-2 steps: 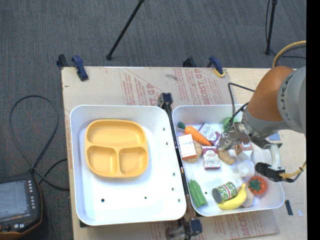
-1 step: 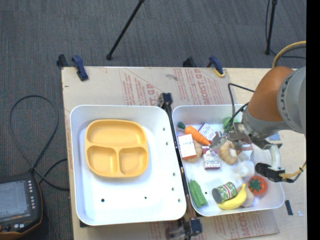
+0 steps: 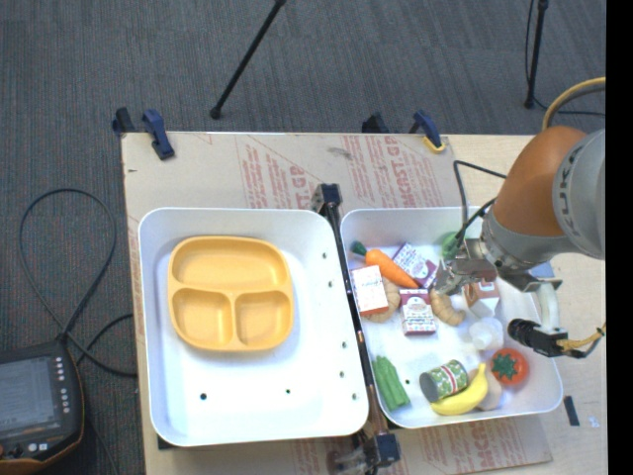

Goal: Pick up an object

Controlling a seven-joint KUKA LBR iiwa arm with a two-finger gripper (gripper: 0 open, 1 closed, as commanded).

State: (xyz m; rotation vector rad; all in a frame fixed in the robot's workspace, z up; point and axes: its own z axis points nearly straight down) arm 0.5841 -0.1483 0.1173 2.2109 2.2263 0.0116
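Hovering in the right white plastic bin (image 3: 550, 396), the gripper (image 3: 453, 277), its grip state unclear, sits beside small red-and-white cartons (image 3: 418, 314) with unreadable labels.

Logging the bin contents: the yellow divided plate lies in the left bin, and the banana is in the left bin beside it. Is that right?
Not quite. The camera view shows the yellow divided plate in the left bin, but the banana lies in the right bin, near its front edge beside a can.

A yellow divided plate (image 3: 232, 293) lies in the left bin (image 3: 158, 384); blue clamps (image 3: 156, 132) grip the bench edge.
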